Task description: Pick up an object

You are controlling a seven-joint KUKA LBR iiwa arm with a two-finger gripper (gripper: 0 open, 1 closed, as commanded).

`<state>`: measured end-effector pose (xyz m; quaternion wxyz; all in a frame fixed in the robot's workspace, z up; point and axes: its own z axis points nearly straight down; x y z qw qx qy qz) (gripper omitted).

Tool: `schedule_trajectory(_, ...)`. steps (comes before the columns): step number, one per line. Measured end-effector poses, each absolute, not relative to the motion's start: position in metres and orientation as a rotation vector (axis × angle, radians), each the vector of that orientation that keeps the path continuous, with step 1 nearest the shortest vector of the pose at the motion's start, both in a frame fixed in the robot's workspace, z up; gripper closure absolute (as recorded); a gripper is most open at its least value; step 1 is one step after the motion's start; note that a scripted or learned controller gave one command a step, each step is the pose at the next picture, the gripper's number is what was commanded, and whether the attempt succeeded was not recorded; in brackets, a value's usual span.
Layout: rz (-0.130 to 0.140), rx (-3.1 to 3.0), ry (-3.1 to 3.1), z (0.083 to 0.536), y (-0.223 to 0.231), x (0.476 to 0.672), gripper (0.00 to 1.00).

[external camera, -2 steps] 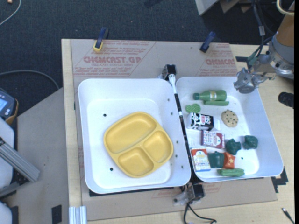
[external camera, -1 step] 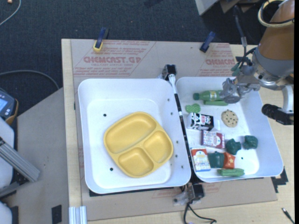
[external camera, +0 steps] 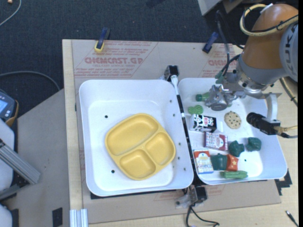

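End effector point(external camera: 218, 98) above two bins point(external camera: 90, 103)

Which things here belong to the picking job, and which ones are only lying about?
For the job:
claw
right bin
cookie
cow carton
red carton
green bean

Lying about:
left bin
yellow tray
blue clamp

Yellow tray point(external camera: 140, 146), white bins point(external camera: 90, 126), black-and-white cow-patterned carton point(external camera: 204, 122).
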<state>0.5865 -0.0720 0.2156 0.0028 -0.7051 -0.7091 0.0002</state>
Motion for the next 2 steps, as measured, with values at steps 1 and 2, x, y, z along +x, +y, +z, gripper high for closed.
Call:
schedule_trajectory(1, 0.0, -2.218, -2.221, 0.2304, -0.0674, 0.5769, 1.0)
schedule_trajectory(2, 0.002, -2.219, -2.219, 0.2272, -0.0681, 0.5756, 1.0)
